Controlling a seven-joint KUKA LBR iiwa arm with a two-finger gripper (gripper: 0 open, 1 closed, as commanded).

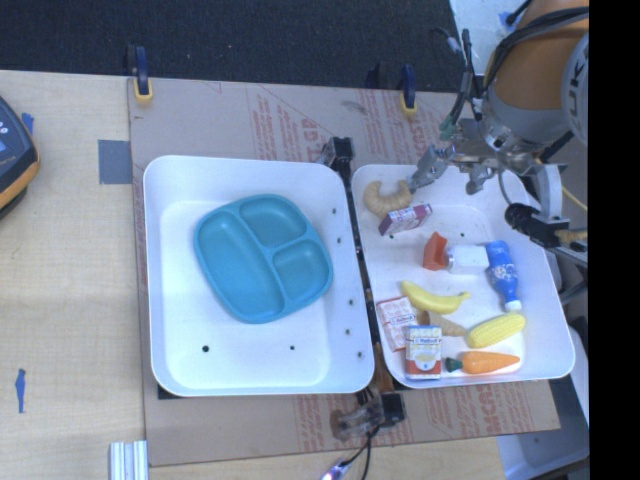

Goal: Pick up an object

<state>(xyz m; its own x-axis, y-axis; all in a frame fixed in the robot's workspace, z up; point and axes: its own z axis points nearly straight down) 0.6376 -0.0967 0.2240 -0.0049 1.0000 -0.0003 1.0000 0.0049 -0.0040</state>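
While unreadable, red print marks the small carton (424,351).

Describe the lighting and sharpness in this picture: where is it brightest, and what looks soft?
Camera view: the right bin is bright and washed out at its wall; the left bin is evenly lit around the blue plate; the gripper looks soft, its detail hard to read.

Two white bins (160,268) sit on a brown cardboard sheet (250,118) printed with faded red lettering — the left one holds a turquoise-blue divided plate (262,256). In the right bin: a yellow banana (432,296), yellow corn cob (496,329), orange carrot (488,363) with a green tip, a blue-and-white bottle (502,272), and a tan croissant (385,196). The surface (60,298) is pale wood — the arm's band (535,48) orange.
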